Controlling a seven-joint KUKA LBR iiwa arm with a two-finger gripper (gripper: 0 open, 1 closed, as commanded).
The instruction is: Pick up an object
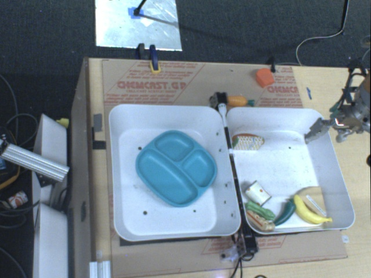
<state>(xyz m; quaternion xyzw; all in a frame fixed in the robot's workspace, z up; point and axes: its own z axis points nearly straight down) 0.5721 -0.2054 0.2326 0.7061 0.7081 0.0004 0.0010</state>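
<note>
A yellow banana [310, 209] lies in the near right corner of the right bin [335, 161], beside a green pepper [285, 212] and a white block [258, 193]. The claw [338, 122] hangs over that bin's far right rim, well apart from them; whether it is parted I cannot tell. A blue divided plate [175, 167] sits in the left bin [124, 155].

Two bins [124, 172] [339, 172], one plate [175, 167], one banana [310, 210].
</note>
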